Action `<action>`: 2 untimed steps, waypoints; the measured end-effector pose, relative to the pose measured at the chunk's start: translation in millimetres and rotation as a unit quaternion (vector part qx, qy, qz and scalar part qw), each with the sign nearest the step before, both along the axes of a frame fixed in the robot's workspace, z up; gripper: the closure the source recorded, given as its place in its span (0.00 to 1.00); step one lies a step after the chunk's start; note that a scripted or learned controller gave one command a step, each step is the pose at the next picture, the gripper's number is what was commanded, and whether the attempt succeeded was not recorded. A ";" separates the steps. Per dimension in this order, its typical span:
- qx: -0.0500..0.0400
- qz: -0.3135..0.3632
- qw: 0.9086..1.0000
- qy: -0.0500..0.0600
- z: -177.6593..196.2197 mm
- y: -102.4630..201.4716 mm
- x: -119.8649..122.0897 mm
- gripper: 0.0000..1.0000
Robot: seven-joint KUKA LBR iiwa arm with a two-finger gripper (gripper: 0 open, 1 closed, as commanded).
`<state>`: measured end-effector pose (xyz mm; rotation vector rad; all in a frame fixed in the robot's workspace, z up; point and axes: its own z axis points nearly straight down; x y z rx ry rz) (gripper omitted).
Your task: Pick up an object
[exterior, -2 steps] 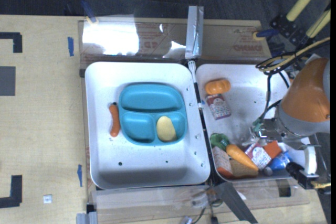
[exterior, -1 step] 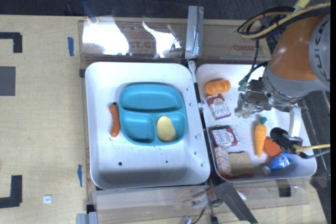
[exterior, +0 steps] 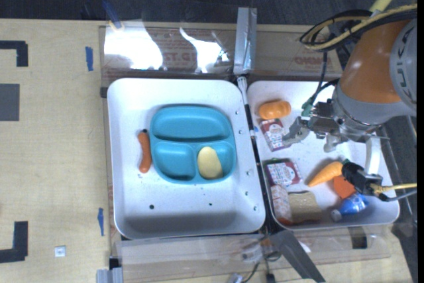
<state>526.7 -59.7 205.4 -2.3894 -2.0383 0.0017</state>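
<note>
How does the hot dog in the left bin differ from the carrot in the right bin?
The hot dog is thin and even in width, while the carrot tapers to a point. The hot dog lies straight up the view beside the blue tray; the carrot lies slanted among other items. The hot dog is red-orange, the carrot paler orange. Both are elongated toy foods.

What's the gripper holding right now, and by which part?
Cannot be told: the gripper sits above the right bin, with no object visibly between its fingers.
</note>
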 end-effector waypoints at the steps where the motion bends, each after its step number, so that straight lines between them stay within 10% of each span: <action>1: 0.000 0.019 1.000 0.004 -62.7 -59.9 -1.0 0.00; 2: -0.002 0.046 0.999 -0.003 -118.3 -116.4 -46.2 0.00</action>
